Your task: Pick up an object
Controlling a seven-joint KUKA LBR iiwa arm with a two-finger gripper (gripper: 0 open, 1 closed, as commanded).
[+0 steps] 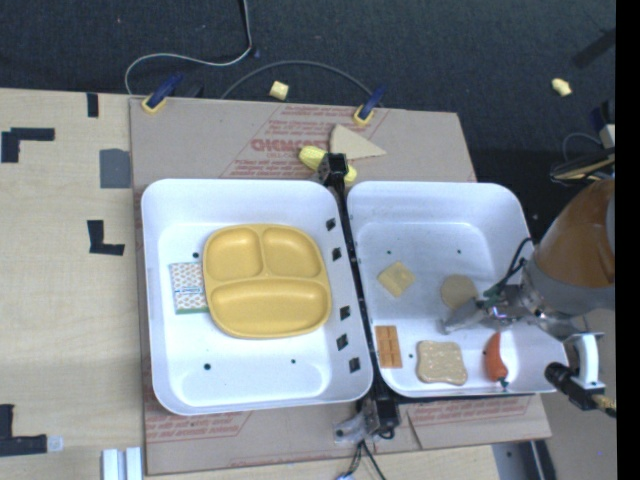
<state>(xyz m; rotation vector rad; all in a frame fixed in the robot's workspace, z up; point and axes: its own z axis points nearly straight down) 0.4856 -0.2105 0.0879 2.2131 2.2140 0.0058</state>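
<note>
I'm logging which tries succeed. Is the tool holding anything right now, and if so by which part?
Cannot be told. The tool sits low in the right bin, right beside the round tan piece, but a grip on it is not visible.

The right bin (pixel 430 200) keeps bare floor along its far half, while the cheese square (pixel 396 279), tan disc (pixel 458 290), toast slice (pixel 441 362), orange strip (pixel 387 346) and red sausage (pixel 495 357) crowd its near half
</note>
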